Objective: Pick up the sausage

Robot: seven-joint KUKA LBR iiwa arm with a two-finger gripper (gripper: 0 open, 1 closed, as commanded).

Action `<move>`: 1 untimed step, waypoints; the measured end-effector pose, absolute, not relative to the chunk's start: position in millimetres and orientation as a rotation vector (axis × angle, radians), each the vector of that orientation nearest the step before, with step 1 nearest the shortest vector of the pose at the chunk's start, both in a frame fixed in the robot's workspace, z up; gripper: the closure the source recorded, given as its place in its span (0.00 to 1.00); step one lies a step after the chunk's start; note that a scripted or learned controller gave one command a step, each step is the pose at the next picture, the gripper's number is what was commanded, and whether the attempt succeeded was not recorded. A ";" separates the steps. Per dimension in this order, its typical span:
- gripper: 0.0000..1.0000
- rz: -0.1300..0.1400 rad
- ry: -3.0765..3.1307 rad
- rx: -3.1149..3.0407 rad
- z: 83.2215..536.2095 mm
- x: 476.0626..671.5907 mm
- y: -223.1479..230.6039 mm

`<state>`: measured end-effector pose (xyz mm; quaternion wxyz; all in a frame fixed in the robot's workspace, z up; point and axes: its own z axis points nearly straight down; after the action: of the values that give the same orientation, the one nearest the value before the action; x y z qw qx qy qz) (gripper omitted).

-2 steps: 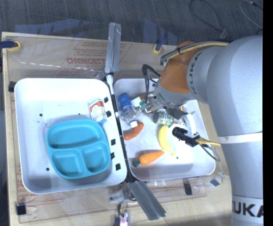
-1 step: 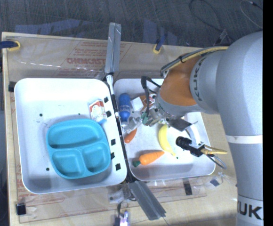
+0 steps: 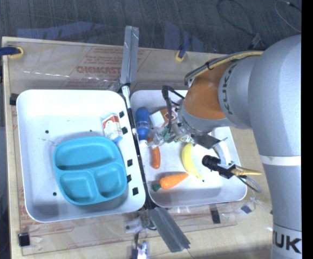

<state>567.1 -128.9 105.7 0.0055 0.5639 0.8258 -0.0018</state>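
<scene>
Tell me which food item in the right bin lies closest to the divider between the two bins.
The sausage, the small reddish-brown piece lying upright in the picture. The carrot sits lower, and the banana lies farther right.

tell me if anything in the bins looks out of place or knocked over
Nothing looks spilled or damaged. The blue bottle lies on its side in the right bin, near the sausage, banana and carrot. A small carton sits tilted above the blue tray.
</scene>
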 end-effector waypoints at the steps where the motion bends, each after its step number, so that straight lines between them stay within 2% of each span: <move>1: 1.00 -0.001 2.547 1.839 128.2 631.0 -146.7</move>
<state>631.0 -146.7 128.2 0.0001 0.5855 0.8107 -0.0003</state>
